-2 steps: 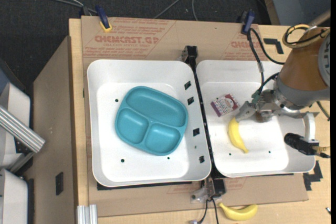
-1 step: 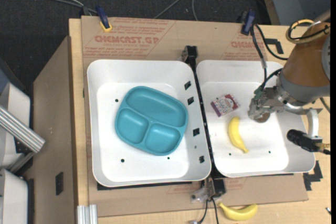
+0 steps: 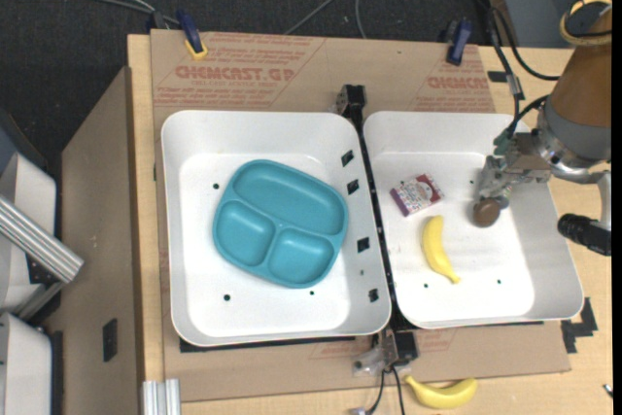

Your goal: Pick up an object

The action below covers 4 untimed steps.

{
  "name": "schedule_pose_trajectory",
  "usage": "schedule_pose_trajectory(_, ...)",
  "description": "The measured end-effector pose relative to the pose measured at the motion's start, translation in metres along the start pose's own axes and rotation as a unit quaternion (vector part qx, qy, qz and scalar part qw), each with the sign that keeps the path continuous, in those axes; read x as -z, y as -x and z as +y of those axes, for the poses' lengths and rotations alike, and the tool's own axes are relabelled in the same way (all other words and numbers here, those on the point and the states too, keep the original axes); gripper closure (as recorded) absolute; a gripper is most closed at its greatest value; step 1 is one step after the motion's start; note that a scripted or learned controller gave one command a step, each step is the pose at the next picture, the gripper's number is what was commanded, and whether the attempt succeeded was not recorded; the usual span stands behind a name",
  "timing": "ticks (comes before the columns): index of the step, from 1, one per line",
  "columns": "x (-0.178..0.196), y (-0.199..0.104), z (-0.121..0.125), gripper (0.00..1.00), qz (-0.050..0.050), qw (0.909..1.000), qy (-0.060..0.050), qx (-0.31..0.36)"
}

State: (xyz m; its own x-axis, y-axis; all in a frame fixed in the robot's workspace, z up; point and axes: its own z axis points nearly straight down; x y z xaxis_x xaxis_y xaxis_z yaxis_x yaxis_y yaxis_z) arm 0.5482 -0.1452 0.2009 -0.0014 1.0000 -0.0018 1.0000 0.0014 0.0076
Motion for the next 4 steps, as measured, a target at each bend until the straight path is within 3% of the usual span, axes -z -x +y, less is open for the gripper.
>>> schedule_pose_trajectory(1,0.008,0.0,0.001,1.0,0.001,1.0,-0.003,0.0)
schedule_pose_trajectory(3,-0.002,-0.1,-0.002,1.0,0.003,1.0,-0.005,0.002)
schedule_pose_trajectory(4,0.014,-0.153,-0.009,1.0,0.002,1.0,-0.003,0.003)
